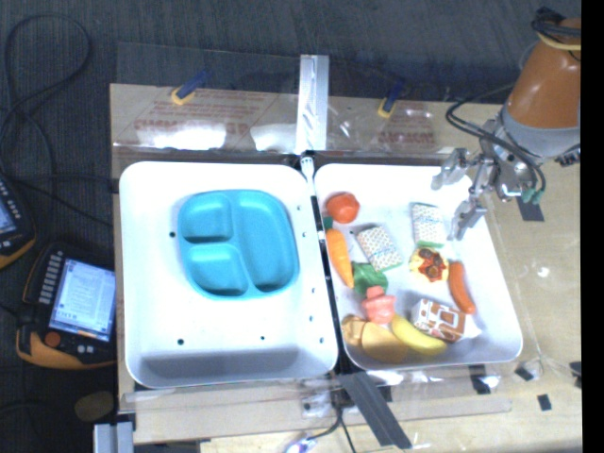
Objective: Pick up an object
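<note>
The right bin (pixel 491 343) holds several toy foods: a red tomato (pixel 343 207), an orange carrot (pixel 339 256), a patterned roll (pixel 379 244), a white packet (pixel 427 222), a red and yellow piece (pixel 431 264), a sausage (pixel 461 286), a banana (pixel 415 336), a pink figure (pixel 378 305) and a brown and white box (pixel 440 320). My gripper (pixel 462 196) hangs over the bin's upper right corner, just right of the white packet. Its fingers are spread open with nothing between them.
The left bin (pixel 151 347) holds a blue divided tray (pixel 238 242). A metal divider (pixel 312 102) stands behind the seam between the bins. A handheld pendant (pixel 71 305) lies off the bench at the left. Cables trail at the top left.
</note>
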{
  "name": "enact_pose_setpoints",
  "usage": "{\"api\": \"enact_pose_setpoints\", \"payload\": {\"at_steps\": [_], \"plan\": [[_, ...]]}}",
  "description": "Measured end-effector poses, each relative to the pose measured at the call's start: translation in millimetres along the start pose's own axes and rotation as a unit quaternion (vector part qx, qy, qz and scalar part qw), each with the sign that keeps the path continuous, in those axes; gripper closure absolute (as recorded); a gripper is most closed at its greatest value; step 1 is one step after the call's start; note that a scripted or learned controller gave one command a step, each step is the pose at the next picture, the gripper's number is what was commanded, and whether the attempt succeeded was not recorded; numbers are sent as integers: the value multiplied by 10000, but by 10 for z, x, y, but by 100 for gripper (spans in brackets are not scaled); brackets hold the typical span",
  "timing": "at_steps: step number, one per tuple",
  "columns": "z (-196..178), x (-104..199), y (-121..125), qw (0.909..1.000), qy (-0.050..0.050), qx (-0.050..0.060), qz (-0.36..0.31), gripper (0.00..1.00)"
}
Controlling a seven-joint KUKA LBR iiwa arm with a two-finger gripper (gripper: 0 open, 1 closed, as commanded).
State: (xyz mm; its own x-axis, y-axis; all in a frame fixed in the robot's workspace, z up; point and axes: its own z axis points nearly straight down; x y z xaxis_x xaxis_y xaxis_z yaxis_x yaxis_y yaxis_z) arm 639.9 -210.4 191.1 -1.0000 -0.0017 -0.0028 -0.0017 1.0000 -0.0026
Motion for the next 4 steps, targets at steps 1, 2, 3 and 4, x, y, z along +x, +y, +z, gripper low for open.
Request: {"api": "enact_pose_setpoints", "payload": {"at_steps": [1,2,3,4], "plan": [[974,167,282,9971,-4,-6,767,0],[875,156,289,9971,-15,17,756,100],[876,155,292,9972,-14,16,753,0],[1021,-198,605,9997,-23,16,256,0]]}}
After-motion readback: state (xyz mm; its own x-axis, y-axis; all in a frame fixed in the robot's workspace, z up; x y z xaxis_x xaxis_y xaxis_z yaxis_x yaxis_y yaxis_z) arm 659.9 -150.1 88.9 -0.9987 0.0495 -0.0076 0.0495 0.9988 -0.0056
